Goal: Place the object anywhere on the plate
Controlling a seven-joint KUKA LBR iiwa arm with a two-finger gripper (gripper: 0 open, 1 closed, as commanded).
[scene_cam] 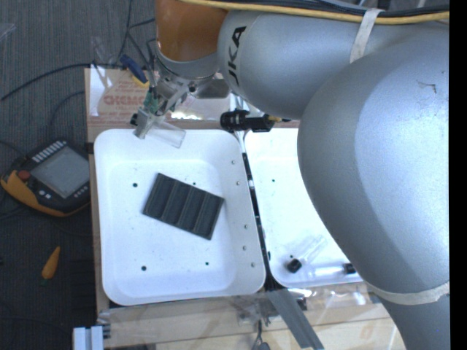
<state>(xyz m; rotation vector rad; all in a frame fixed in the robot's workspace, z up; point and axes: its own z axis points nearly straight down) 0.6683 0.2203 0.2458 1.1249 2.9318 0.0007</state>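
Note:
A dark grey ribbed rectangular plate (182, 205) lies flat, slightly turned, in the middle of the left white bin (117, 268). A small black object (293, 265) with a clear, tube-like piece beside it rests near the front of the right bin (281, 195), partly under the arm. My gripper (157, 125) hangs over the far left corner of the left bin, well behind the plate and far from the black object. Nothing shows in its grasp.
The big grey arm (365, 122) covers most of the right bin. A divider rim (250, 195) runs between the bins. Left of the bench, a teach pendant (51, 177) and an orange tool (49, 262) lie on the floor. A cardboard box (117, 97) stands behind the left bin.

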